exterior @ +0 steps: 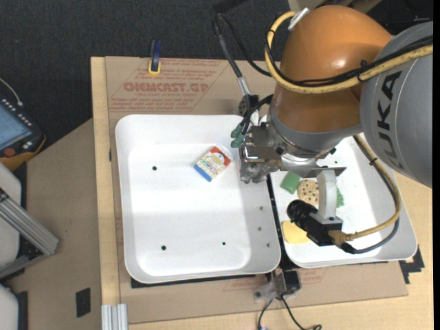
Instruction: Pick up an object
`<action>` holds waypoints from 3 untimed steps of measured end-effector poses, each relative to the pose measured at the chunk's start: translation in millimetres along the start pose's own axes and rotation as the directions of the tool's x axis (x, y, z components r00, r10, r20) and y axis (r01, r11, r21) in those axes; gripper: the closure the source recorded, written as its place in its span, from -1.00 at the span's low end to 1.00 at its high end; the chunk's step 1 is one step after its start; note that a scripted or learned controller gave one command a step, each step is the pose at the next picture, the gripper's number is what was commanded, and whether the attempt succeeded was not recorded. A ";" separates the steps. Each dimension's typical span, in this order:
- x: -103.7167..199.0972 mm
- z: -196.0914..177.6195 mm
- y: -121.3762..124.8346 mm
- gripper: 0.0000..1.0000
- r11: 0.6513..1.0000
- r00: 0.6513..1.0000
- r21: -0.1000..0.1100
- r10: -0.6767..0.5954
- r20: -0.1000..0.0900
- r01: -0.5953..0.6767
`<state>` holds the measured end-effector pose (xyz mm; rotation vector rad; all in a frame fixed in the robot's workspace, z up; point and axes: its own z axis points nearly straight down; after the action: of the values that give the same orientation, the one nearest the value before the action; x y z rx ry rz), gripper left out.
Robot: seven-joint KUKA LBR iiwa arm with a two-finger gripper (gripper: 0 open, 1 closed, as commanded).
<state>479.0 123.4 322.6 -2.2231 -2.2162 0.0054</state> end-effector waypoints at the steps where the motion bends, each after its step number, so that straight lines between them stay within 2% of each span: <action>1: -76.8 9.2 0.5 1.00 1.000 1.000 -0.001 0.004 0.000 -0.004; 2: -57.6 -0.1 18.7 1.00 1.000 1.000 -0.007 -0.005 0.000 0.005; 3: -102.1 23.3 1.1 1.00 1.000 1.000 0.001 0.002 -0.001 -0.002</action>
<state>479.7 21.3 299.5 -2.2242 -2.2136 0.0058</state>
